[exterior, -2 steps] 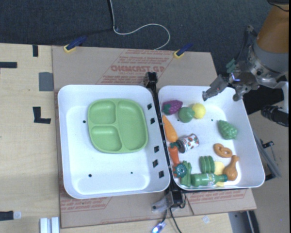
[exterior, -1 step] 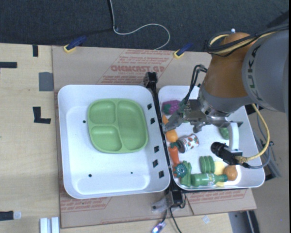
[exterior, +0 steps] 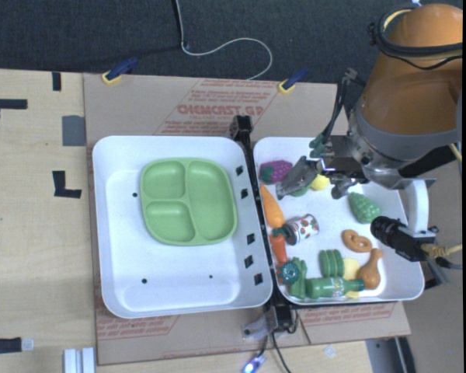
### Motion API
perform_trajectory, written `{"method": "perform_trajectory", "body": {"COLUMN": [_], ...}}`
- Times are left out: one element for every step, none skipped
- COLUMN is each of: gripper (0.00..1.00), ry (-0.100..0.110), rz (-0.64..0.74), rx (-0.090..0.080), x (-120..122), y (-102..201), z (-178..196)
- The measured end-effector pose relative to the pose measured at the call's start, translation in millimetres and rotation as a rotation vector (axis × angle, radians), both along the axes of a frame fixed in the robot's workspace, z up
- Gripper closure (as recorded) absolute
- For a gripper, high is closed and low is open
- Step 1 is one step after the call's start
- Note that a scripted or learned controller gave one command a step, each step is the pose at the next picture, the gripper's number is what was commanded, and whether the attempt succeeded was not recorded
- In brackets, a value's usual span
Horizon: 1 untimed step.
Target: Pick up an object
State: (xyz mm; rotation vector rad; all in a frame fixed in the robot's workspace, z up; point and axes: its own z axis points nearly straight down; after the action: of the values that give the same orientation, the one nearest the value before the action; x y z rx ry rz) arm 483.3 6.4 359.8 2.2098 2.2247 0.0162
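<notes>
Grey arm: the arm (exterior: pixel 408 76), orange band at the top right of the frame, reaches in from the right and hangs over the upper part of the right bin.
Gripper: the gripper (exterior: pixel 320 180) sits over the upper middle of the right bin, its two dark fingers spread apart, one slanting down to the left, the other on the right.
Fingers: the left finger (exterior: pixel 297 179) points toward the purple piece; nothing is seen pinched between the two.
Yellow piece: a small yellow object (exterior: pixel 321 183) shows in the gap between the fingers, lying on the bin floor; whether a finger touches it cannot be told.
Purple grapes: the purple grapes (exterior: pixel 276 170) lie in the upper left corner of the right bin, just beside the left finger.
Right bin: the right bin (exterior: pixel 410 290) fills the centre right of the frame and holds the loose toys.
Other toys: an orange carrot (exterior: pixel 271 207) along the left wall, a small can (exterior: pixel 303 227) near the middle, a green bumpy piece (exterior: pixel 364 207) to the right, a brown pretzel (exterior: pixel 356 241) below that, a drumstick (exterior: pixel 370 267) at lower right, a green bottle (exterior: pixel 326 287) along the bottom wall.
Left bin: the left bin (exterior: pixel 124 286) lies in the centre left of the frame.
Green tray: a green divided plate (exterior: pixel 189 200) rests in the upper half of the left bin.
Bench: brown cardboard (exterior: pixel 202 107) lies under both bins.
</notes>
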Motion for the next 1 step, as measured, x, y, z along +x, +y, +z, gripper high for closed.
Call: {"method": "perform_trajectory", "body": {"gripper": [0.00], "ry": [0.031], "rz": [-0.004], "rx": [-0.004], "x": [-3.8], "y": [28.2], "z": [-184.9]}}
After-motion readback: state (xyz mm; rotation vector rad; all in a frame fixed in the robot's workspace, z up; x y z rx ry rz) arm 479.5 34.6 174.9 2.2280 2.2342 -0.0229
